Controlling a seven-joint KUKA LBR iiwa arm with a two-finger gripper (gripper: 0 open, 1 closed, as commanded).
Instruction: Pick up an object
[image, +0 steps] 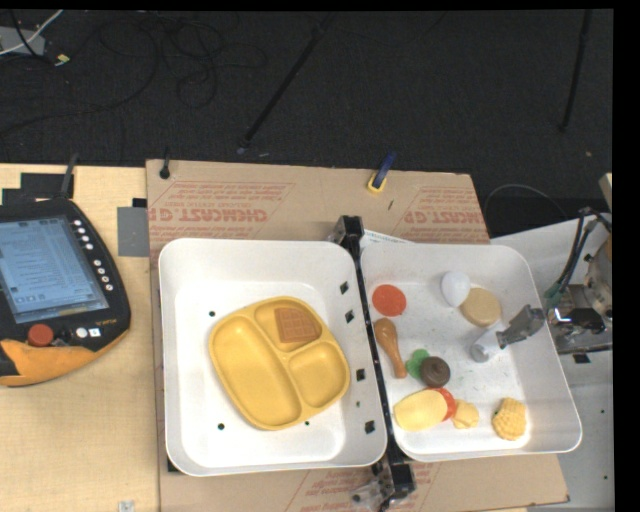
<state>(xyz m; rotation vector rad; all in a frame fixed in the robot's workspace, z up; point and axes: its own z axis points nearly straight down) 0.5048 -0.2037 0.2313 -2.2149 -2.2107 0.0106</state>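
Yellow plastic, a divided plate (278, 362) with a waffle piece (294, 324) fills the left bin (190, 300), well left of the tool (497, 343). The tool hangs low in the right bin (545, 400); whether it is spread I cannot tell. Just beside it lie a tan potato (481, 307) and white egg (456, 288), a brown mushroom (434, 372) toward the plate.

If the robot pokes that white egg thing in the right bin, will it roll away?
Probably, a bit. The white egg looks smooth and rounded, so a nudge may roll it. It touches the tan round piece, which could stop it that way. Its curved, shiny look suggests it might slip from the gripper.
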